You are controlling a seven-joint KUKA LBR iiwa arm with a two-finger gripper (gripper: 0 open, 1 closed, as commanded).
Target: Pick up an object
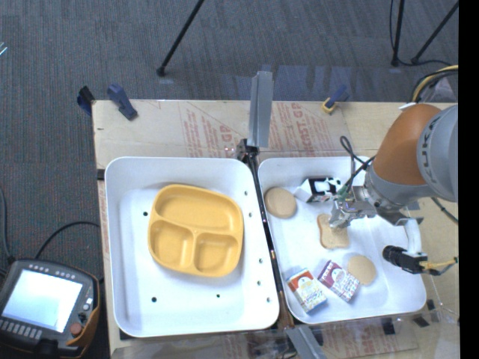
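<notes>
The right bin (389, 294) holds a round tan cookie (281, 202), a toast-shaped slice (331, 235), a second round cookie (362, 268), two small boxes (307, 290) (339, 280) and a black and white item (322, 186). My gripper (342, 217) hangs low over the toast slice, its tip right at the slice's upper edge. The grey arm with its orange band (408, 155) reaches in from the right.
The left bin (123, 275) carries a yellow divided plate (197, 229). A grey upright post (260, 114) stands behind the gap between the bins. Clamps sit on the bench's back edge, and a teach pendant (46, 301) lies at lower left.
</notes>
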